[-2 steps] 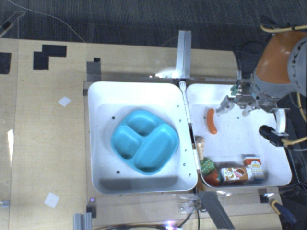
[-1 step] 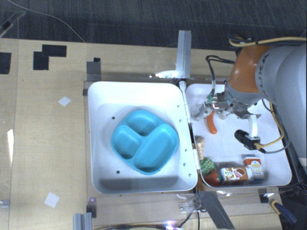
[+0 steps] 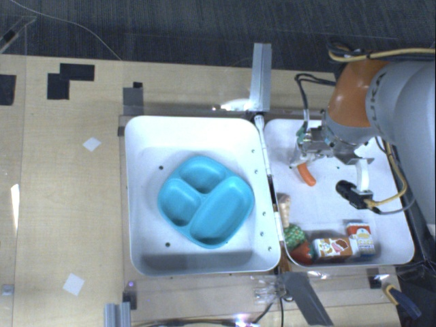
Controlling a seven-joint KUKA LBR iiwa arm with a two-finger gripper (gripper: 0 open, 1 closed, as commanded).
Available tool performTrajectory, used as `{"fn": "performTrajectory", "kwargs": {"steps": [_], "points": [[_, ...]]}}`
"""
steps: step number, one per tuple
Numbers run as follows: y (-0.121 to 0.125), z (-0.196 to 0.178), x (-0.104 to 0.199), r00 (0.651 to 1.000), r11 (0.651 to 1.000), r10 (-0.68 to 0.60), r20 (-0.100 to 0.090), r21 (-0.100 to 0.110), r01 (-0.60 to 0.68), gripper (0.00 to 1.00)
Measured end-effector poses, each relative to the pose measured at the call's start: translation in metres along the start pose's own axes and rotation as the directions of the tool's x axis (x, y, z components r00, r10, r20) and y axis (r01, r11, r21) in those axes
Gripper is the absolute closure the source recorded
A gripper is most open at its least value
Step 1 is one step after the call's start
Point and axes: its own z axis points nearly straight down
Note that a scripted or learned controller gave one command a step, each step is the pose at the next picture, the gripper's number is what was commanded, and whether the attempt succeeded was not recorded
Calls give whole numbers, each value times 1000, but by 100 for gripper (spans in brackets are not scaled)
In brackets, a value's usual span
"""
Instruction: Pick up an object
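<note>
STEP: approach, judged | gripper (image 3: pixel 304 157) low over right bin (image 3: pixel 402 240); finger state cannot be told | TARGET: orange carrot-like piece (image 3: pixel 307 174) on the bin floor just below the gripper | NEXT: descend squarely; close on the piece; lift

Robot lab: pale wooden bench (image 3: pixel 61 203) with black tape marks (image 3: pixel 68 79), two shallow white plastic bins (image 3: pixel 139 182), aluminium brackets (image 3: pixel 261 80), loose cables (image 3: pixel 61 26), dark carpet floor (image 3: pixel 204 12)
</note>
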Motion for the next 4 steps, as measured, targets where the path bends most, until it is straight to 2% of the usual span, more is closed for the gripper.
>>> {"fn": "performTrajectory", "kwargs": {"steps": [1, 2, 3, 4], "points": [[0, 0, 0, 1000, 1000, 0, 0, 0, 0, 0], [12, 14, -9, 997, 997, 83, -2, 9, -83, 0], [15, 0, -9, 997, 997, 78, -1, 1, -78, 100], [47, -85, 48, 979, 979, 205, -1, 11, -205, 100]]}}
